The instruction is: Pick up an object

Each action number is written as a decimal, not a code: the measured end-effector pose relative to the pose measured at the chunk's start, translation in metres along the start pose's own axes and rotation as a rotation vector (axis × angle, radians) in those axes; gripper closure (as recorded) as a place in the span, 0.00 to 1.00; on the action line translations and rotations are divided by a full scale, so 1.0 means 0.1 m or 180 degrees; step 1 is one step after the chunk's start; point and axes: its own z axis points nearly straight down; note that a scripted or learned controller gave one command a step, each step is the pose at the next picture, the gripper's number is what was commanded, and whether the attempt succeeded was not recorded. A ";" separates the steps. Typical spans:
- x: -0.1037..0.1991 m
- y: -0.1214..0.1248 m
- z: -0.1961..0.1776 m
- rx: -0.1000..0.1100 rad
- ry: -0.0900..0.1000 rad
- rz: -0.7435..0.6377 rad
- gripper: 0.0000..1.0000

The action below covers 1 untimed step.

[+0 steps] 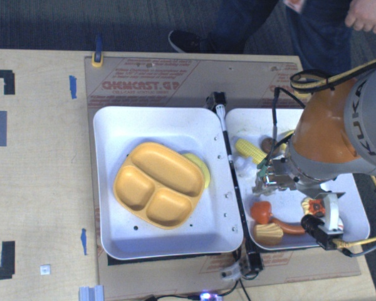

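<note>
Nearest to us, along the near edge of the right bin [358,226], we count three small food pieces close together: one pale bread-like piece [269,232], one reddish sausage [291,229] lying with its long axis left to right just beside that piece, and one round red tomato [261,211] touching the far side of the bread-like piece. Just to the right of them sits a small orange and white item [316,206], partly hidden by the arm's hardware. Over the middle of this bin hangs the gripper [269,178], and we cannot tell how it stands. Farther back we see one corn cob [250,148], its long axis running from far left to near right. Left of all this, the left bin [106,168] holds one yellow divided tray [160,184] turned upside down, with three humps, tilted so its long side runs far right to near left. One pale green thing [200,167] peeks from beneath its right edge.
</note>
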 end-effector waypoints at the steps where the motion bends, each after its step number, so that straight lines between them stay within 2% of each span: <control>1: 0.00 0.00 0.00 0.0000 -0.0001 0.0002 0.00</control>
